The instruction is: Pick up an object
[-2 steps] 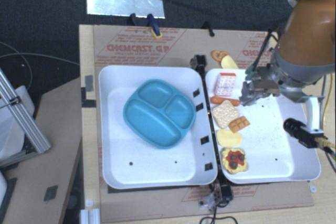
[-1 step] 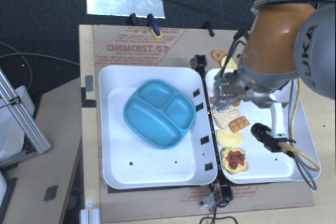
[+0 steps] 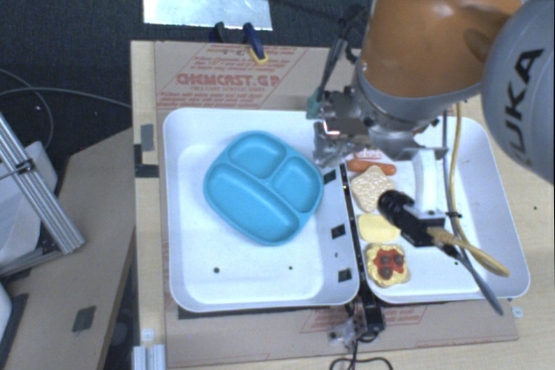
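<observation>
- The gripper (image 3: 329, 143) hangs over the wall where the two white bins meet, near their far edge. Whether it is open or closed, or touching anything, cannot be told.
- A blue plate (image 3: 263, 186) with three sections lies in the middle of the left bin (image 3: 186, 273), its right rim just beside the gripper.
- In the right bin (image 3: 503, 264), toy foods lie in a row along its left wall: an orange sausage (image 3: 373, 166) nearest the gripper, then a cracker (image 3: 371, 188), a yellow slice (image 3: 378, 228) and a red-topped tart (image 3: 388, 264) near the front edge.
- The cardboard sheet (image 3: 227, 80) under the bins reads "CHEMCAST GP".
- The arm (image 3: 520, 56) bears "KUKA".
</observation>
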You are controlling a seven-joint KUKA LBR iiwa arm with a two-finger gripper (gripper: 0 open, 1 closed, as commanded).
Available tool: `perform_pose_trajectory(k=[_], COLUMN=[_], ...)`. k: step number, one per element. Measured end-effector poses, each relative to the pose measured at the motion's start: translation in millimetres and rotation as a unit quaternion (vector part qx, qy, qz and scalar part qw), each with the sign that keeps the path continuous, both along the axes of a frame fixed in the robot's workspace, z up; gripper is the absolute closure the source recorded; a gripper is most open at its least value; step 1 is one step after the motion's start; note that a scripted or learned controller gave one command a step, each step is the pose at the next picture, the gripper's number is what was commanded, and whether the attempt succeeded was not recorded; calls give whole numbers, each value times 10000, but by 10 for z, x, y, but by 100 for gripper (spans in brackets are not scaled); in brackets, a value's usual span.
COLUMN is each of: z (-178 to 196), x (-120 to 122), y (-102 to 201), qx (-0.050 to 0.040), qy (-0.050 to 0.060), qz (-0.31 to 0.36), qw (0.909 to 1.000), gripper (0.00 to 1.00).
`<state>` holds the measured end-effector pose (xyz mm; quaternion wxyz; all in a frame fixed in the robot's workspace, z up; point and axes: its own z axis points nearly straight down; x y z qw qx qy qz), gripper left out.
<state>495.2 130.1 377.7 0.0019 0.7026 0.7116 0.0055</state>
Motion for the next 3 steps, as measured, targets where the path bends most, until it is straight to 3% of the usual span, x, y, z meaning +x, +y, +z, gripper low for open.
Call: perform_pose_trajectory(k=[1,2,3], z=[-215,62,153], x=[159,615,605], y=[19,1106,1049], qx=[-23,1,-12], qy=[44,8,29], qz=[-48,-3,-23], qw=[10000,10000,10000], gripper=[100,100,100])
